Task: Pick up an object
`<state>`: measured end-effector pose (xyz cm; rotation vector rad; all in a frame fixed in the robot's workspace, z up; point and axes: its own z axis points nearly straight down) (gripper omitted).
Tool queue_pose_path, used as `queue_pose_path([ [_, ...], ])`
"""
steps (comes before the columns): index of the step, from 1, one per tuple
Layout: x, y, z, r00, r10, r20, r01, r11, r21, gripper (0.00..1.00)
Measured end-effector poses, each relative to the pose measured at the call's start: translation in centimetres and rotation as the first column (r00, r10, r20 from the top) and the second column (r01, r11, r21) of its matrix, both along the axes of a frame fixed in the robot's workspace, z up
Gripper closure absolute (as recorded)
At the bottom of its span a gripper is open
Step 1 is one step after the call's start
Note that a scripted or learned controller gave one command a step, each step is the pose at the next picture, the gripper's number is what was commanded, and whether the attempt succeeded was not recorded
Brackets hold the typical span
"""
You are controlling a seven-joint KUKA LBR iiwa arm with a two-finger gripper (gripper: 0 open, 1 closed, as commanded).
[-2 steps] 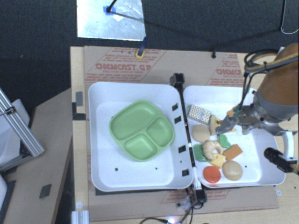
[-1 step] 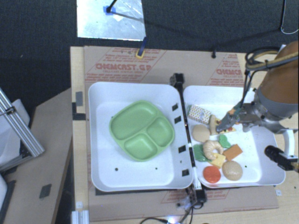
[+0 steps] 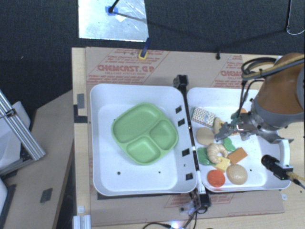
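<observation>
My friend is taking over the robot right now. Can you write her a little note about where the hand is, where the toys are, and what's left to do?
Hand: low over the right bin, in the middle of the toy pile. Whether it is open or shut can't be made out, and no toy shows in its grip.
Toys: all in the right bin, including a patterned box, a donut, a red ball, a beige egg shape and an orange block.
Left bin: holds a green divided plate.
Done: the hand has reached the pile.
Left: grab one toy and lift it.
</observation>
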<state>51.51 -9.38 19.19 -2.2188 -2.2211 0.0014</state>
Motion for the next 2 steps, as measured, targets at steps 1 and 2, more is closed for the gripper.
queue_pose_path([
  [1, 0.6, 0.3, -6.0, 1.000, 0.000, -0.002, 0.000, 1.000, 0.000, 0.00],
  [2, 0.9, 0.3, -10.5, 1.000, -0.001, 0.008, 0.001, 1.000, -0.001, 0.00],
])
